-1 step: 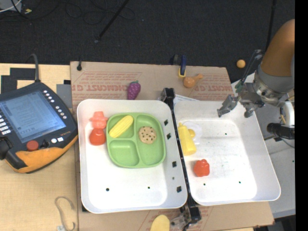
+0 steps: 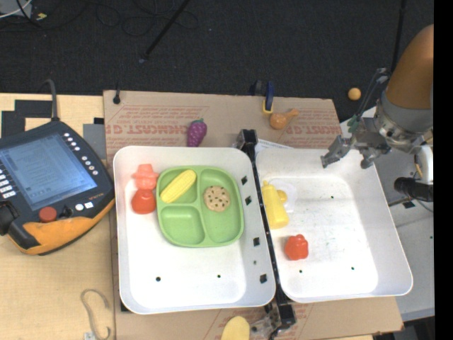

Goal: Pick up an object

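1. At the near edge of the desk (image 2: 42, 289), a yellow rounded object (image 2: 236, 327) lies just below the seam between the two bins, and a thin looped hook (image 2: 95, 309) lies off the left bin's near-left corner.
2. The right bin (image 2: 368, 261) holds a small red block-like toy (image 2: 296, 247) on its near-left floor, lying free, with a yellow bottle-shaped toy (image 2: 274, 204) just beyond it against the left wall.
3. The left bin (image 2: 184, 282) carries a green divided tray (image 2: 192, 231). A yellow corn cob (image 2: 176, 185) lies in its far-left compartment and a chocolate-chip cookie (image 2: 216, 198) in its far-right one.
4. An orange-red toy (image 2: 144, 189) stands beside the tray, touching its left rim.
5. To the left of the bins, a teach pendant (image 2: 44, 183) with a screen rests on the desk.
6. Over the right bin's far-right corner hangs the end effector (image 2: 350, 154), its two fingers spread apart with nothing between them, well apart from the toys.
7. Beyond the bins, on the cardboard sheet (image 2: 156, 122), sit a purple grape bunch (image 2: 197, 131) and an orange toy (image 2: 281, 119). A small orange ball (image 2: 354, 93) shows farther right.
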`<state>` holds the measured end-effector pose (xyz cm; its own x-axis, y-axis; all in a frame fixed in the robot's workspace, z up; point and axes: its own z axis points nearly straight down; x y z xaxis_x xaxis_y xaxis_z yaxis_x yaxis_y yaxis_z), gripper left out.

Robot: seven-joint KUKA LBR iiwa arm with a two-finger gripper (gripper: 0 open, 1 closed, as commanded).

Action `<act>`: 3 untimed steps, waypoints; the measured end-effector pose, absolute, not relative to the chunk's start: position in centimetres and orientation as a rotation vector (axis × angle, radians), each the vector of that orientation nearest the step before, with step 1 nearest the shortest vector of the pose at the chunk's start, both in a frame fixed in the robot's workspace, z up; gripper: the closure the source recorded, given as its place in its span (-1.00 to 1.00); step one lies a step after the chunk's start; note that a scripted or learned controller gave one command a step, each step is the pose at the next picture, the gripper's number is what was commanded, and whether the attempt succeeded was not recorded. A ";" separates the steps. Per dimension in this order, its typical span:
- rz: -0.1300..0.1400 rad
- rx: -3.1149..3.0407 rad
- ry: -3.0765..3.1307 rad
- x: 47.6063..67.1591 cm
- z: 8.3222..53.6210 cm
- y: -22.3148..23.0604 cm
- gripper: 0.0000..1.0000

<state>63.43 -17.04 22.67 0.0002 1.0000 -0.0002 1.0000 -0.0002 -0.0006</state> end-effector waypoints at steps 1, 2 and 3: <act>0.005 -2.218 -2.217 62.6 17.1 -16.2 -1.00; 0.004 -2.216 -2.221 62.5 12.8 -15.7 -1.00; 0.001 -2.216 -2.225 62.6 8.6 -15.3 -1.00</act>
